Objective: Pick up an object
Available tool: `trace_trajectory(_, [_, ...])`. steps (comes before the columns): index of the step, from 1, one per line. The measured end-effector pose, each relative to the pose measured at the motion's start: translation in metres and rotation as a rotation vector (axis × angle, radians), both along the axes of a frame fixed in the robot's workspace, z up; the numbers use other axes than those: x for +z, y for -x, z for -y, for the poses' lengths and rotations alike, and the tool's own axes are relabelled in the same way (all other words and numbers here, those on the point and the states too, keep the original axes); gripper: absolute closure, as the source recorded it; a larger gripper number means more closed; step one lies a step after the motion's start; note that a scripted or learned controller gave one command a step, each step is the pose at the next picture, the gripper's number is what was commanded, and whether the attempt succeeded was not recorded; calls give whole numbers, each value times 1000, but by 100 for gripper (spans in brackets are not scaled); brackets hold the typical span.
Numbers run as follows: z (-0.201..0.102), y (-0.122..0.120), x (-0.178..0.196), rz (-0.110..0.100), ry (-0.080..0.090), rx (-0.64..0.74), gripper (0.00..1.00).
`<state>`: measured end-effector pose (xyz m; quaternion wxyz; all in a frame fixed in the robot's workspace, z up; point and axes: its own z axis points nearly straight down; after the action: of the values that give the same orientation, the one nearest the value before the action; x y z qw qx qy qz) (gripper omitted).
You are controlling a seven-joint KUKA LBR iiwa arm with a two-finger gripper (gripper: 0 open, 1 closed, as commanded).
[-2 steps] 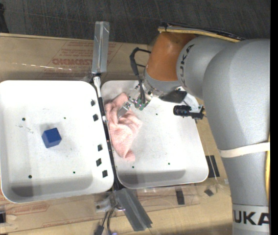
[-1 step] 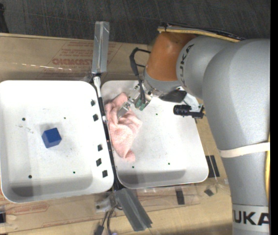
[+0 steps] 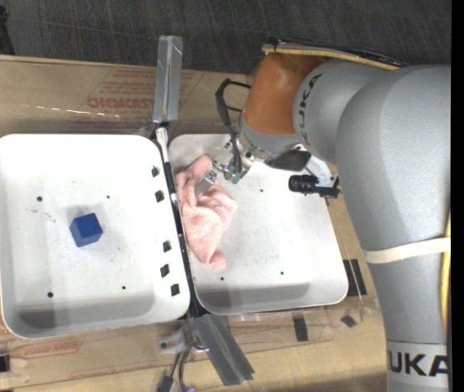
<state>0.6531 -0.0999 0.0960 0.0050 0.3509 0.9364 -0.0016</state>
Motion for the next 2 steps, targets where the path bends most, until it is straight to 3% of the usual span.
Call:
trace_trajectory(1, [31,21,4,-12,-7,57,0])
trace_trajectory(2, [-2,29,0,-1,-1,53,0])
